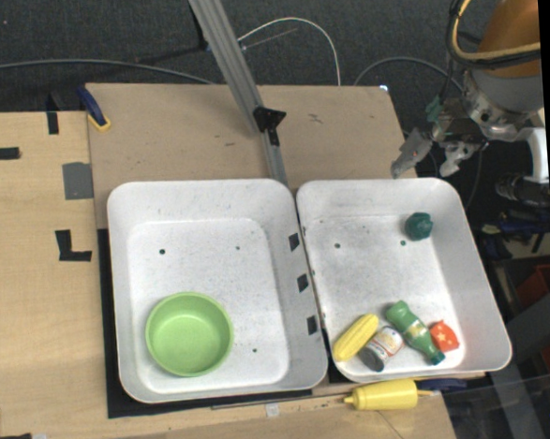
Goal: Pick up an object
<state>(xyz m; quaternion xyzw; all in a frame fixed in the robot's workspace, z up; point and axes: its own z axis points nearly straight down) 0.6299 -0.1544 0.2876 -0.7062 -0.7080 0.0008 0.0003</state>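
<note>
Bins, two, shallow and white, side by side on a tan bench. Left bin (198, 196): one lime-green bowl (189, 333), upright, in the lower-left corner. Right bin (381, 197): a small dark-green round object (418, 224) alone near the upper right wall; a cluster at the lower edge comprising a yellow corn-shaped toy (355, 337), a small can (387, 344) lying on its side just beside it, a green bottle (412, 329) tilted, and an orange-red item (444, 335) touching the bottle's lower end. Outside the bins, on the bench below the right bin's front rim: a yellow squeeze bottle (387, 396) lying flat. Gripper (434, 146): at upper right of the frame, above and beyond the right bin's far corner, clear of all contents; its opening cannot be read from this angle, and nothing shows between its tips. Judgement: no object yet picked; the lone green piece lies nearest the tool and stands free of neighbours, so likely the easier target.
</note>
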